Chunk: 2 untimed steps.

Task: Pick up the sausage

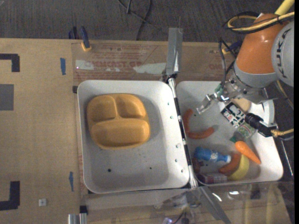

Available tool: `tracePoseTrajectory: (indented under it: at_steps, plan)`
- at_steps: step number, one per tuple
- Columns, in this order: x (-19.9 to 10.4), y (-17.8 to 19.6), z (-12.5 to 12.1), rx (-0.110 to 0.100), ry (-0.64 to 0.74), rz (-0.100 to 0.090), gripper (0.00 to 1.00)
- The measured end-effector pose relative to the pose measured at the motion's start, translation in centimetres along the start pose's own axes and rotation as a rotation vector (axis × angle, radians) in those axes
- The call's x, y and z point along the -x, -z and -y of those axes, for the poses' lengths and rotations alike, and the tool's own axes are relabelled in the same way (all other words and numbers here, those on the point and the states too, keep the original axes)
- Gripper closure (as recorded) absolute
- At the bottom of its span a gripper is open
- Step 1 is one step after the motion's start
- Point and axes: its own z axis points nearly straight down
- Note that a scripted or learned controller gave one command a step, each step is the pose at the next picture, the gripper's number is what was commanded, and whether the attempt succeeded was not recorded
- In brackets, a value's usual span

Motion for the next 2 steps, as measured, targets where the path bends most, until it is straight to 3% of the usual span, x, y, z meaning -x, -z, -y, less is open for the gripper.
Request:
tracePoseTrajectory:
  at_steps: [1,2]
  plan:
    - [1.4,-9.7,3.8,0.006,-0.120,0.001,0.00]
    - [3.1,-9.7,-1.1,0.006,-0.516,0.000,0.00]
